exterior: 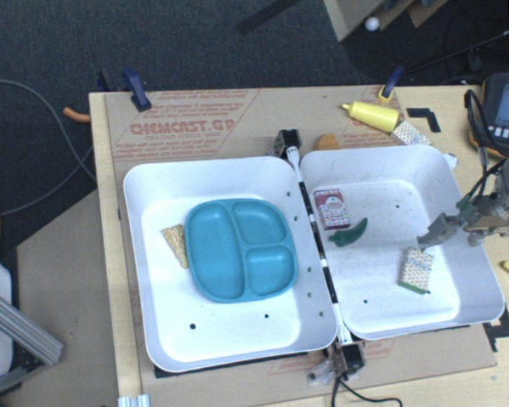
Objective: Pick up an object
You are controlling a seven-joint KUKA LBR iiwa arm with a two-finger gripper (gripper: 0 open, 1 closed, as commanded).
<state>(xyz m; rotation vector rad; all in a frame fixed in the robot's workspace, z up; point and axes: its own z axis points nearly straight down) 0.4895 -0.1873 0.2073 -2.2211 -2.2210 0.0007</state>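
The bench [233, 114], surfaced with a printed cardboard sheet, is carrying two shallow white bins side by side: the left bin [159, 331] and the right bin [464, 302], their inner rims touching. A yellow bottle [371, 114] is lying near the bench's far right corner. A blue clamp [135, 89] is sitting at the far left edge, another blue clamp [390, 82] at the far edge.

Left bin [146, 247]: divided plate [240, 248] at centre, cracker [176, 243] touching its left edge. Right bin [472, 302]: small carton [330, 209] at the left wall, pepper [350, 232] just beside it, packet [417, 271] further right. Bottle [372, 114] lies on the surface [191, 125] behind the right bin.
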